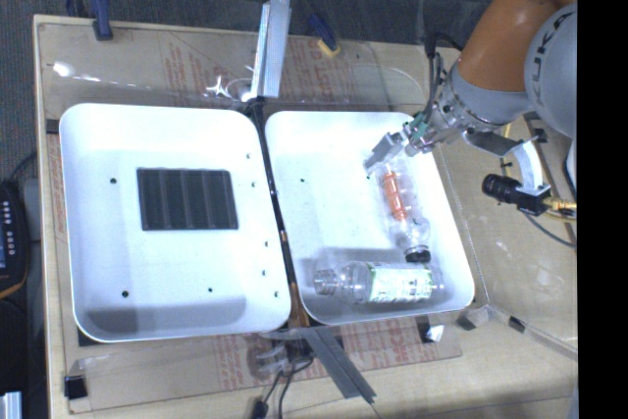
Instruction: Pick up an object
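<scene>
The gripper [386, 150] hung over the upper right part of the right bin [324, 152]; whether it was released or clenched I could not tell. Just below it lay a clear bottle [402, 208] with orange contents. A 2nd bottle [378, 282] rested along the near wall. The left bin [98, 142] held a dark grid [186, 199].

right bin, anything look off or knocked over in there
Nothing looks spilled or broken. Two clear plastic bottles lie on their sides in the right bin: a larger bottle along the near wall and a small bottle above it. The gripper hovers beside the small one.
</scene>
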`<state>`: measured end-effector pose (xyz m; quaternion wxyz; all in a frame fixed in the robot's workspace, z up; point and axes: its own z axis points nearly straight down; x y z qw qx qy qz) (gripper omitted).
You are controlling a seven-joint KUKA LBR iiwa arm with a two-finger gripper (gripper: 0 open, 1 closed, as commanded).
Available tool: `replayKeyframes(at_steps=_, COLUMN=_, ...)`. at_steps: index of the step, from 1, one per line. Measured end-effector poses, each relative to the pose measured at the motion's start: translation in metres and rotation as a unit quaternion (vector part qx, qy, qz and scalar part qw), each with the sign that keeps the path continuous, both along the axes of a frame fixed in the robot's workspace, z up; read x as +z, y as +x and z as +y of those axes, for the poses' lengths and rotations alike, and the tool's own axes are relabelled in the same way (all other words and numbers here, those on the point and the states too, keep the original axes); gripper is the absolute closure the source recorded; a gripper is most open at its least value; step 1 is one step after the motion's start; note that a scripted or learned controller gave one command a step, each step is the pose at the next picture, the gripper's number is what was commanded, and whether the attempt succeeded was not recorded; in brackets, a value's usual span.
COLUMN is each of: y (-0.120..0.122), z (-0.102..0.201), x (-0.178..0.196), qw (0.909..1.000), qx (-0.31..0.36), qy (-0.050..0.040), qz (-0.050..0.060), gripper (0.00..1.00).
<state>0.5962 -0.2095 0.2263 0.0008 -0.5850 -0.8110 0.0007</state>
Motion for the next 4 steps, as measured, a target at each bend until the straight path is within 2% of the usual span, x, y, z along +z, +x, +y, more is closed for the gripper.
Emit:
replayKeyframes(at_steps=1, y=0.035, z=-0.001, x=0.019, qw=1.0, qx=0.002, qy=-0.0002, qz=-0.002, gripper=0.0)
replayKeyframes(at_steps=2, y=0.026, z=0.001, x=-0.037, qw=0.9972, qx=0.075, qy=0.0002, qz=0.0, gripper=0.0)
replayKeyframes(at_steps=3, y=-0.004, z=0.001, x=-0.09, qw=0.9983, qx=0.058, qy=0.0004, qz=0.0, gripper=0.0)
replayKeyframes(at_steps=4, y=-0.017, z=0.0, x=-0.053, qw=0.9983, qx=0.059, qy=-0.0002, qz=-0.001, gripper=0.0)
